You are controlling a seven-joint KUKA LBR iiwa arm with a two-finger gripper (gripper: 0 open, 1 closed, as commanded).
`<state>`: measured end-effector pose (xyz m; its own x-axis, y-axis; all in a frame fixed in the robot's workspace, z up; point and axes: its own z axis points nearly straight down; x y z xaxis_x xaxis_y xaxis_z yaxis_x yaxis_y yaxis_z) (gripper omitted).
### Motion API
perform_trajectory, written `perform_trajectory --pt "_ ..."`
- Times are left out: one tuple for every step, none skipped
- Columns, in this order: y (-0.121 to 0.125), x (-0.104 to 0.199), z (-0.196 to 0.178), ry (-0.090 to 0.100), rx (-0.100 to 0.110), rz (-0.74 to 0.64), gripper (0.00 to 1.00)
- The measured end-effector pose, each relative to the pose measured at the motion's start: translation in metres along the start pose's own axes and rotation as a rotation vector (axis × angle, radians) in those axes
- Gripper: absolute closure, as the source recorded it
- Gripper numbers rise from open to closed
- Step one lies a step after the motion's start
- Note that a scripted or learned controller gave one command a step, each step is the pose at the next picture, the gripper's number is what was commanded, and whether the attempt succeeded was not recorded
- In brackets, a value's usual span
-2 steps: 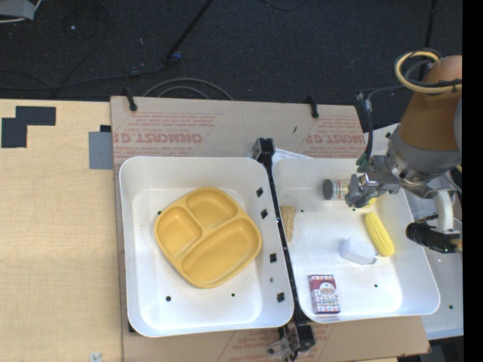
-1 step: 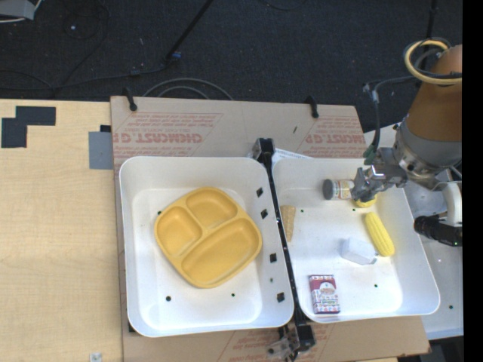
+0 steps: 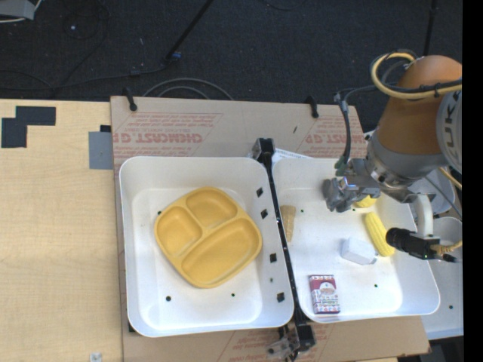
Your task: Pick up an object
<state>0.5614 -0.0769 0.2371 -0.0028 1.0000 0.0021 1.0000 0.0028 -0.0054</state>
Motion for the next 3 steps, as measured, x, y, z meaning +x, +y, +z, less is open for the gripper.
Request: perform_trajectory --pt "-0.013 0.05 0.01 0.0 0.0 -0.001 1.0" --pt "-0.024 0.099 0.018 -0.001 0.0 -0.001 1.0" --pt "-0.027 0.143 0.024 -0.001 0.001 -0.001 1.0"
